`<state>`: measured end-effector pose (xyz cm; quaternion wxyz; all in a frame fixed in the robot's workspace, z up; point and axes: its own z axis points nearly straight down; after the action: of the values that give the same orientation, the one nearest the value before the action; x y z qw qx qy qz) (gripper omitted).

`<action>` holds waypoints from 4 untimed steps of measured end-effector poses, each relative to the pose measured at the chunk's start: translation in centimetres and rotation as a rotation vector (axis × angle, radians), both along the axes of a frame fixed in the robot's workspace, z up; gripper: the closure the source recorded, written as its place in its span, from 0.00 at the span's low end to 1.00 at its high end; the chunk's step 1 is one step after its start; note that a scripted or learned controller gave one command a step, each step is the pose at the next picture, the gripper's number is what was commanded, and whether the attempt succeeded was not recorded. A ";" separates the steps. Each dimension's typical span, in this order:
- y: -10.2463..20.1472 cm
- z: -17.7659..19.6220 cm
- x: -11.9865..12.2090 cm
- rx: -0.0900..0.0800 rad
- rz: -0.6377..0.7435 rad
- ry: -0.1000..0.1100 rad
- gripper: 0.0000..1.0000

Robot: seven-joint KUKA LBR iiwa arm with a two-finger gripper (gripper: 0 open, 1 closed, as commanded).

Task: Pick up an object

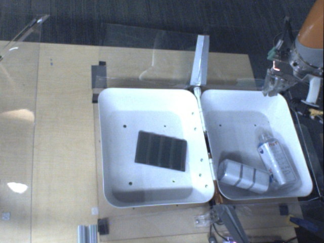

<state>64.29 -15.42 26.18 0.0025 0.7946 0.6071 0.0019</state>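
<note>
The tool (272,85) hangs over the right bin's (238,103) far corner, grip state unclear.

Three objects, two bins

A dark ribbed slab (161,150) lies flat in the left bin (109,135); a grey can (244,175) and a clear bottle (277,157) lie touching in the right bin (223,110).
</note>
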 end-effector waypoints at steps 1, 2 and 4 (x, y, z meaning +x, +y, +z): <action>0.0 0.0 0.0 0.000 0.000 0.000 0.00; 0.0 0.0 0.0 0.000 0.000 0.000 0.00; -3.0 -4.8 -3.9 0.000 0.043 0.000 0.00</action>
<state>60.35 -18.44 21.38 0.0023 0.7813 0.6242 0.0019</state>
